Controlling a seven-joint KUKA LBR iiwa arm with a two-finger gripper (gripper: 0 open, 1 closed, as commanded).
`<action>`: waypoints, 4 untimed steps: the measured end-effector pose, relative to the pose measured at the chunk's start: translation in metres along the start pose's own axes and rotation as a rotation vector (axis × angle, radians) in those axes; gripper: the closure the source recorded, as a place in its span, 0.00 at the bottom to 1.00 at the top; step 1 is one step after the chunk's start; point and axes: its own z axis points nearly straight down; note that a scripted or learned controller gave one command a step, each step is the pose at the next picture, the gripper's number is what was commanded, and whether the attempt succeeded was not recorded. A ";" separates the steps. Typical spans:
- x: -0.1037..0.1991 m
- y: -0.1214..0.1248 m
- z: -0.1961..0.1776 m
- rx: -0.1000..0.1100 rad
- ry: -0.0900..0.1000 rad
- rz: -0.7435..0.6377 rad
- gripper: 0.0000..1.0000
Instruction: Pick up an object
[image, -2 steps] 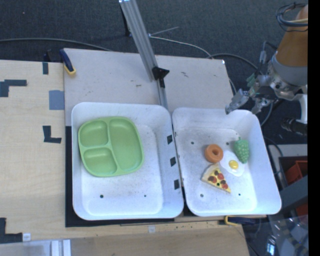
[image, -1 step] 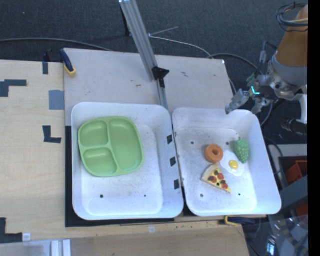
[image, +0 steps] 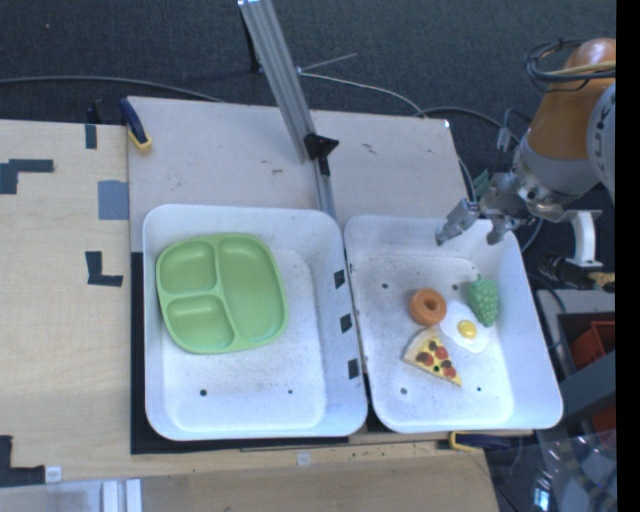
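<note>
With its fingers spread and empty, the gripper (image: 468, 226) hangs at the right bin's (image: 400, 250) upper edge, and since the donut (image: 428, 306), grapes (image: 484, 299), egg (image: 468, 331) and pizza slice (image: 434, 355) crowd together mid-right, a descent could nudge neighbours and miss.

The grey arm (image: 570, 120), orange band above its wrist, reaches in from the right and bends downward. Its gripper (image: 470, 228) hangs at the end with two fingers (image: 447, 230) spread apart, nothing between them.
</note>
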 end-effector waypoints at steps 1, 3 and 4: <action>0.008 -0.004 0.063 0.002 0.001 -0.001 0.00; 0.003 -0.006 0.111 -0.004 0.000 -0.002 1.00; 0.003 -0.013 0.065 -0.010 0.000 0.000 1.00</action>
